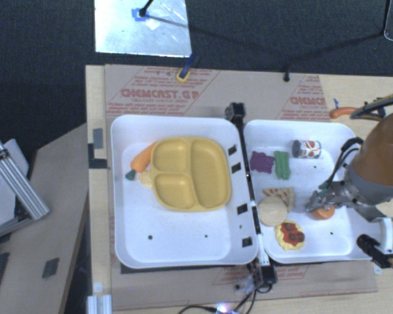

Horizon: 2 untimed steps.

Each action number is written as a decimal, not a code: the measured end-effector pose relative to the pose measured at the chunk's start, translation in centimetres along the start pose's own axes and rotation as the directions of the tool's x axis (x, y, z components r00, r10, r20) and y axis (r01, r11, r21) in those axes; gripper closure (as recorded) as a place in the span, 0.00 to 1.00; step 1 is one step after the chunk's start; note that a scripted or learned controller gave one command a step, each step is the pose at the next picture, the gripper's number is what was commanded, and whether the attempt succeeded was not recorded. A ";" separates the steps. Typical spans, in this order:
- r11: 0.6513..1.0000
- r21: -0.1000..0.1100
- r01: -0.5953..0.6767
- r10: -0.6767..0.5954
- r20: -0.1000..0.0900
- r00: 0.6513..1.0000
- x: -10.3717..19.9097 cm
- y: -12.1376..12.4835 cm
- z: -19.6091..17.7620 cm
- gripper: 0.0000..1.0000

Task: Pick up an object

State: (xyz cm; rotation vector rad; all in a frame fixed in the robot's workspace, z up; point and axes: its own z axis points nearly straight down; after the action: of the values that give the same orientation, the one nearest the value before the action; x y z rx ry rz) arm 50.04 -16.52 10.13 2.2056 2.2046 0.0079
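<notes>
The arm comes in from the right, and my gripper (319, 205) is low in the right bin (340, 244), down on a small orange object (323, 212) that peeks out beneath it. Other items lie in the same bin: a red and white can (306, 149), a purple piece (262, 162), a green piece (282, 164), a sandwich wedge (280, 194), a round tan cookie (272, 210) and a small pizza (291, 235).
The left bin (137, 241) holds a yellow divided plate (187, 173) with a carrot (141, 158) at its left edge. A black divider clip strip (244, 175) runs between the bins. An orange tool (344, 112) lies on the bench behind the right bin.
</notes>
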 end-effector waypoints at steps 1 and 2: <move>1.000 0.015 0.004 -0.004 -0.012 1.000 0.2 -0.1 -4.4 1.00; 1.000 0.015 0.004 -0.004 -0.011 1.000 0.0 -0.6 -9.0 1.00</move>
State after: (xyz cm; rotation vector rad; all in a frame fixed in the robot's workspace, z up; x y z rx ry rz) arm 49.25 -16.45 19.13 2.2144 2.2222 0.0036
